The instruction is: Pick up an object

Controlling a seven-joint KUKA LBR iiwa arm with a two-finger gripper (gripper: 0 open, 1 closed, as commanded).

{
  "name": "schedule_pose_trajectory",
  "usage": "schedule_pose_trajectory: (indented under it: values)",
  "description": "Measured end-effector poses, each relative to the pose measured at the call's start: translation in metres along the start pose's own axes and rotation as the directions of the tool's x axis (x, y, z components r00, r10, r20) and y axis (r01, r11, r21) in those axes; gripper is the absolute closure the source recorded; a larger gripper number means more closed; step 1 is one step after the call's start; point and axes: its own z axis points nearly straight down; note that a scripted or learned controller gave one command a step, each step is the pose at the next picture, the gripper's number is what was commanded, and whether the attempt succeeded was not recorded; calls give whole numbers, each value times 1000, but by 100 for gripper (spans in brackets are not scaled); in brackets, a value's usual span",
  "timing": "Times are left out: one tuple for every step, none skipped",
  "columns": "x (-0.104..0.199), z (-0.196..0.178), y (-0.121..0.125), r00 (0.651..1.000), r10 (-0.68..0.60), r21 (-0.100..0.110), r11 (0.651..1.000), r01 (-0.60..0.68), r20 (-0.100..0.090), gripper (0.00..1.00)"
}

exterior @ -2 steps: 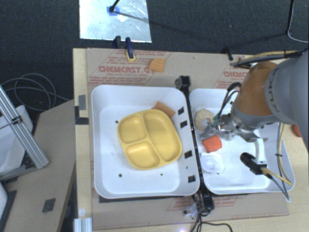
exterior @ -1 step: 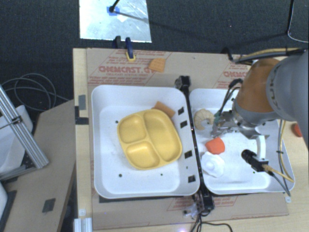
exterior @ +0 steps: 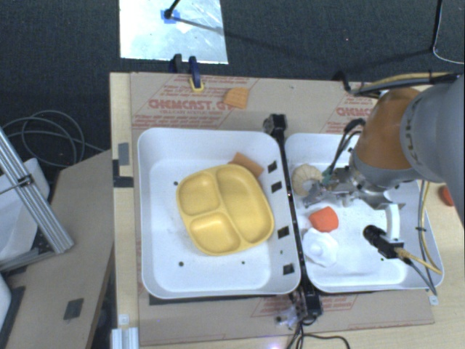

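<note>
Camera view: arm (exterior: pixel 407 133) bent low over right bin (exterior: pixel 363 267), gripper (exterior: pixel 314 190) jaw state indiscernible.

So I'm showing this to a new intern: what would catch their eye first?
Probably the yellow divided plate, lying tilted in the left bin. Next, the grey and orange arm over the right bin, its hand low among a beige lump, an orange piece and a white lump.

The arm (exterior: pixel 418 133) (cut off at right) hides part of the right bin (exterior: pixel 349 271).
</note>
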Motion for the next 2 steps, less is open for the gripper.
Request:
schedule_pose_trajectory:
  values:
    - [-6,11,-44,1000,2,7,1000,-2,-1,0]
    - [-5,0,-41,1000,0,0,1000,0,0,100]
